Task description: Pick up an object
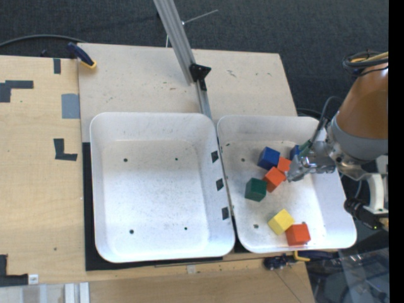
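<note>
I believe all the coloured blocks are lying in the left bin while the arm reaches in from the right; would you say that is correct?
Not quite: the blocks lie in the right bin, not the left bin. The camera view shows the blue block, the green block, the yellow block and the orange blocks all there. The arm does reach in from the right, its gripper beside the blue block.

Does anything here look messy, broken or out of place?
Nothing stands out. The blocks lie loosely scattered in the right bin: blue block, green block, yellow block and orange ones. The tool sits beside them.
</note>
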Robot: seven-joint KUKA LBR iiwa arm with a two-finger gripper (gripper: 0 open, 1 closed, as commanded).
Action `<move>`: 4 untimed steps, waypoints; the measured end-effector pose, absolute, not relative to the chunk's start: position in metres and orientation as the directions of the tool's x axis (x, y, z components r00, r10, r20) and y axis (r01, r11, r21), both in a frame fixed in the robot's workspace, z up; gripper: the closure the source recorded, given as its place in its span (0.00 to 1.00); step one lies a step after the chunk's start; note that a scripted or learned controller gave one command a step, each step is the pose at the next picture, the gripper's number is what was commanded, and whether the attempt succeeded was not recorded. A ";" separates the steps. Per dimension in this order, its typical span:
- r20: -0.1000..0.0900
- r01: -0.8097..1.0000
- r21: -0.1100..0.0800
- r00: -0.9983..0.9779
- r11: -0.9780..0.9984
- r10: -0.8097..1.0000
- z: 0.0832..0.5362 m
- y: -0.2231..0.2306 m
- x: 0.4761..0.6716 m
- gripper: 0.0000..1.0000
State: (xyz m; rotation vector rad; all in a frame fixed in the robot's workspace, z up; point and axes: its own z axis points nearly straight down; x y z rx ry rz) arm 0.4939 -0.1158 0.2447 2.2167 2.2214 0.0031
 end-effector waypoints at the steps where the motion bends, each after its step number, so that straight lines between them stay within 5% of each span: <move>1: 0.001 1.000 0.000 -0.007 0.007 1.000 0.241 -0.069 0.531 1.00; 4: 0.001 1.000 0.000 -0.006 0.006 1.000 0.247 0.078 0.619 1.00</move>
